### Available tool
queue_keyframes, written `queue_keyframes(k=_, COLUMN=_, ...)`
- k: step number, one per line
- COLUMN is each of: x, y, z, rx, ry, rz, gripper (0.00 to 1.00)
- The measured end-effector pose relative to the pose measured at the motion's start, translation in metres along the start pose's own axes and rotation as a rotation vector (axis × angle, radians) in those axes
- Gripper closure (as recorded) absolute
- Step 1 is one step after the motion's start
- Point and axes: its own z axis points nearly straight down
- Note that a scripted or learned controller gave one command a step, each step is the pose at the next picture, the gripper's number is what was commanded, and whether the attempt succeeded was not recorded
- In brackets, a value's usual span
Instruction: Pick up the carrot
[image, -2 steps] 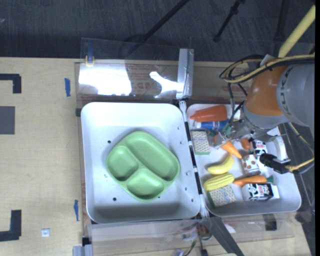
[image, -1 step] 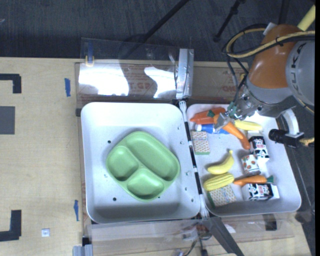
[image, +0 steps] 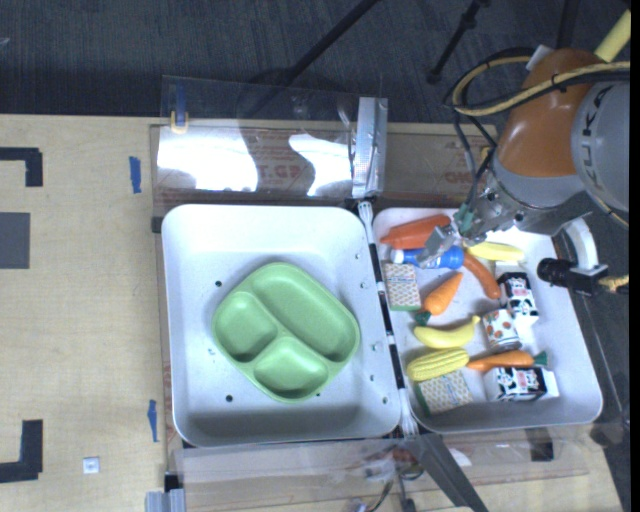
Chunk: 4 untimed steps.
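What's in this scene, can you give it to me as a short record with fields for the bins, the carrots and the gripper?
left bin: holds a green divided plate
right bin: crowded with toy food, including carrots, a banana and corn
carrots: one mid-bin, one with green top near front
gripper: low over the right bin's far end
grasp: cannot tell
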Motion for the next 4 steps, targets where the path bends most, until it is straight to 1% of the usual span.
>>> queue_keyframes(k=1, x=0.009, y=-0.070, z=0.098, rx=-0.001, ry=0.000, rz=0.053, gripper=0.00)
queue_keyframes(k=2, x=0.067, y=-0.035, z=-0.039, rx=0.002, ry=0.001, rz=0.121, gripper=0.00)
queue_keyframes(k=3, x=0.049, y=-0.051, z=0.000, rx=0.003, ry=0.003, rz=-0.156, gripper=0.00)
queue_keyframes(k=4, x=0.039, y=-0.075, z=0.000, rx=0.003, ry=0.004, rz=-0.342, gripper=0.00)
